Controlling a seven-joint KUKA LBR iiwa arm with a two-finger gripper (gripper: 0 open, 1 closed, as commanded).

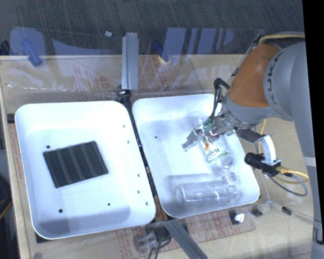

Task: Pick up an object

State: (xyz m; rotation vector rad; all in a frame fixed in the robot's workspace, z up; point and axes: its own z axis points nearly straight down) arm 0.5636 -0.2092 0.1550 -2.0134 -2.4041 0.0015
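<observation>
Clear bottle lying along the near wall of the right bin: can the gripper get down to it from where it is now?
Probably yes. The clear bottle lies uncovered, and the gripper is above the same bin. A smaller labelled bottle lies between them, touching or nearly so, and could get bumped.

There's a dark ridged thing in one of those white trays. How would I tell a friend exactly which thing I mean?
Look at the left white bin, the one away from the robot arm. Lying flat on its floor is a dark ribbed panel, rectangular and slightly tilted. Unlike the clear plastic bottles in the right bin, it is opaque, flat and nearly black.
</observation>
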